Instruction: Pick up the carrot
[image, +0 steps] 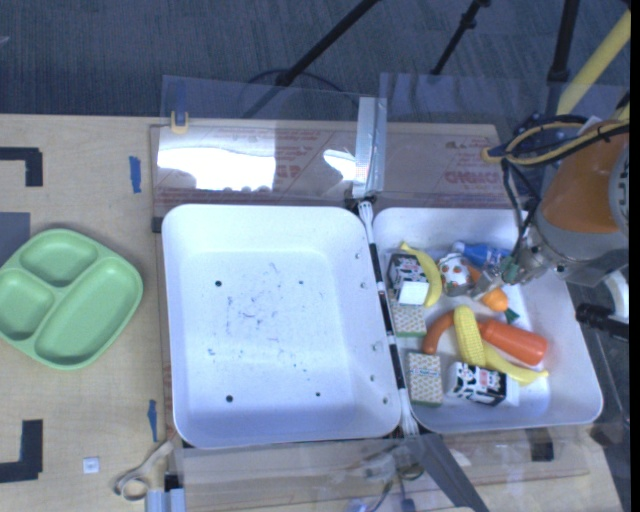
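claw (517, 268): over the far right part of the right bin (580, 400), tip low among the items; can't tell if spread or pinched
arm (585, 200): grey, orange band, enters from the right
carrot (515, 341): lying flat in right bin, nearer than the claw, apart from it, touching the corn cob (468, 335)
nearby: small orange ball (495, 298) just below the claw tip; banana (425, 268) to its left
left bin (270, 320): white, beside the right one
desk (80, 160): green divided plate (65, 297) at far left

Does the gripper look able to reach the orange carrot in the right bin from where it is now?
Probably yes: the gripper hovers just above the orange carrot, whose top lies uncovered beside the yellow corn cob.
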